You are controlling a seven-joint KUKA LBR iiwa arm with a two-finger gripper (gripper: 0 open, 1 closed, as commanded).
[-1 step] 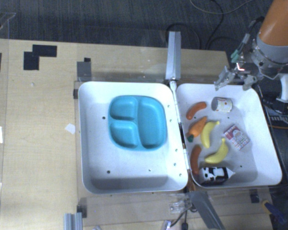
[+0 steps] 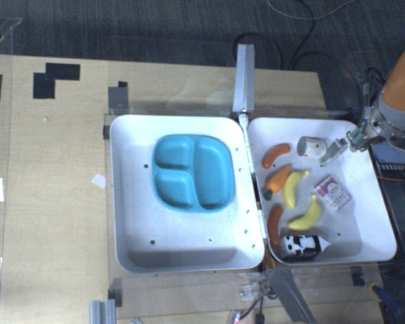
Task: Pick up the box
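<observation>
Hand (image 2: 334, 150) hovers at the right bin's (image 2: 386, 241) upper edge; whether it's released or clenched you cannot tell; your box (image 2: 332, 193) lies flat just below it, long axis diagonal, beside the bananas (image 2: 298, 200).

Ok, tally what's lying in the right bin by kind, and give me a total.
Bananas: 2, and
Sausages: 2, and
Carrot: 1
Can: 1
Box: 1
Black-and-white cow toy: 1
Total: 8
</observation>
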